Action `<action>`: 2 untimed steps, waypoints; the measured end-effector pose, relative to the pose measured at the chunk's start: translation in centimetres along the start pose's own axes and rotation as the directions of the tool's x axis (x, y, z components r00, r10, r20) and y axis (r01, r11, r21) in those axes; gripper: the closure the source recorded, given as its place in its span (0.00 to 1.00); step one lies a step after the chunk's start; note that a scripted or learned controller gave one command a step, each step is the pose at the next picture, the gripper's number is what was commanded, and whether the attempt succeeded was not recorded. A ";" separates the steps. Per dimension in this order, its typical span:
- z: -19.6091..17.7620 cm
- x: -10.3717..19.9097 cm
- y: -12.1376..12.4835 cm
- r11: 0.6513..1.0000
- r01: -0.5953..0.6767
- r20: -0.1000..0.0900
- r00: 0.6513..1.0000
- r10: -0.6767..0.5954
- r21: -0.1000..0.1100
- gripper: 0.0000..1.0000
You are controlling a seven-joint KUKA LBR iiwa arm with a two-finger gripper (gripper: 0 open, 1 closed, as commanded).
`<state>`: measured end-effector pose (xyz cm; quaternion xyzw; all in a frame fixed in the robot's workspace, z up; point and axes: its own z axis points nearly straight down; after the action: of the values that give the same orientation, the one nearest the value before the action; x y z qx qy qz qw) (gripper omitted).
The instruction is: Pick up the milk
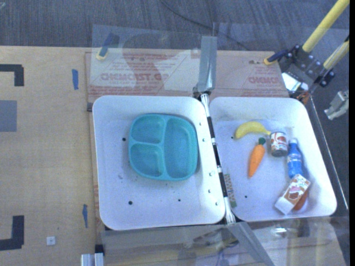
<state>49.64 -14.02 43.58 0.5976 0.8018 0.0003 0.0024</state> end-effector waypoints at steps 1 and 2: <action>14.8 -2.3 1.7 0.996 -0.091 -0.002 0.996 0.091 0.002 1.00; 1.4 -4.7 -1.5 0.917 -0.399 0.001 0.917 0.399 0.002 1.00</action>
<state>49.55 -19.00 42.18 0.7484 0.6632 -0.0001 0.0017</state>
